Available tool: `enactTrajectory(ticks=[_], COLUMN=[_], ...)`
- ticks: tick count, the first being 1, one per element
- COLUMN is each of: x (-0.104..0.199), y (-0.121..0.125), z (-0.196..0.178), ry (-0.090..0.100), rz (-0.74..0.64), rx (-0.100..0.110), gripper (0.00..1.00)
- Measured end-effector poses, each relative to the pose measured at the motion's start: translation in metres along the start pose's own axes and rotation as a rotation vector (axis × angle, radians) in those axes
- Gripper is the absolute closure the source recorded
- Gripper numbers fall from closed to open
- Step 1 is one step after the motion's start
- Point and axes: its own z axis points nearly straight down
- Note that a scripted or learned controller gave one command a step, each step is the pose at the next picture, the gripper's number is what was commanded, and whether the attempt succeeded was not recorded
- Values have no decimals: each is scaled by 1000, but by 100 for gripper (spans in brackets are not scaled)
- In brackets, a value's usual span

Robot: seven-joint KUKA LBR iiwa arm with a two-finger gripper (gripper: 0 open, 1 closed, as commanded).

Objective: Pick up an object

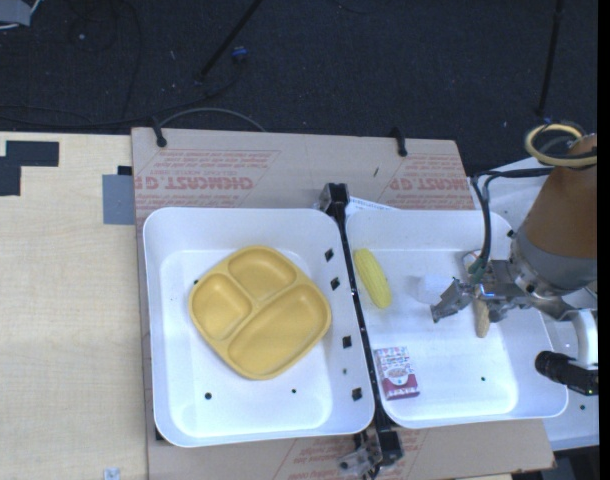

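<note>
Yellow plastic divided plate [260, 311] in left white bin [165, 268]; yellow corn cob [372, 277], small red-and-white box [396, 372] in right white bin [525, 398]; my gripper [467, 308] above it, spread, holding nothing.

Grey arm [557, 253], orange band [565, 203], black cable [482, 218].

Yellow tray [260, 311] glossy plastic, bins [175, 268] smooth white.
</note>
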Motion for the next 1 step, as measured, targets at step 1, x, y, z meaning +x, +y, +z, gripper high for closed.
enactTrajectory(ticks=[1], x=[0], y=[3], z=[-6], ry=[-2], rz=[-3], rx=[-12], gripper=[0])
